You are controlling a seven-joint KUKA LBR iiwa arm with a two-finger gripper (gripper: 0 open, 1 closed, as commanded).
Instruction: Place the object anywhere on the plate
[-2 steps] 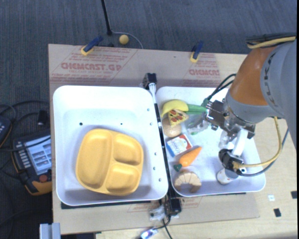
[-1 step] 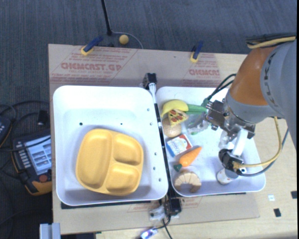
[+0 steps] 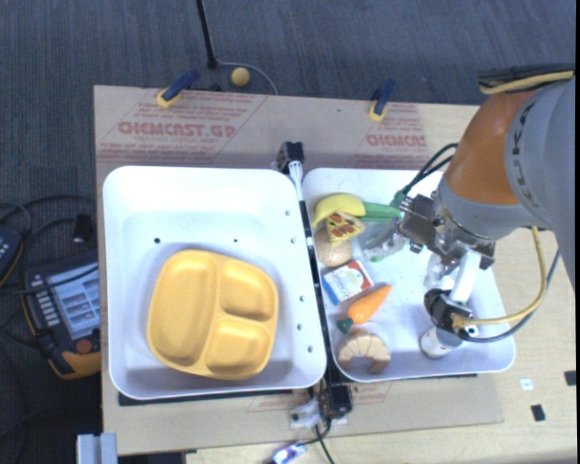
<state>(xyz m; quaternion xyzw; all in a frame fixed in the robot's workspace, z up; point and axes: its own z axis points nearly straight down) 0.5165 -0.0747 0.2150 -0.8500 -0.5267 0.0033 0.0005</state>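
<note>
The gripper hangs low over the right bin, just beside a green piece; whether it is open or grips anything I cannot tell; carrot, bread, carton and pizza slice lie along that bin's left side; the yellow plate sits in the left bin.

Dark grey carpet, brown board benchtop, blue-yellow clamps

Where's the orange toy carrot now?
In the camera view, the orange toy carrot lies in the right white bin, between a small white carton and a tan bread roll.
</note>
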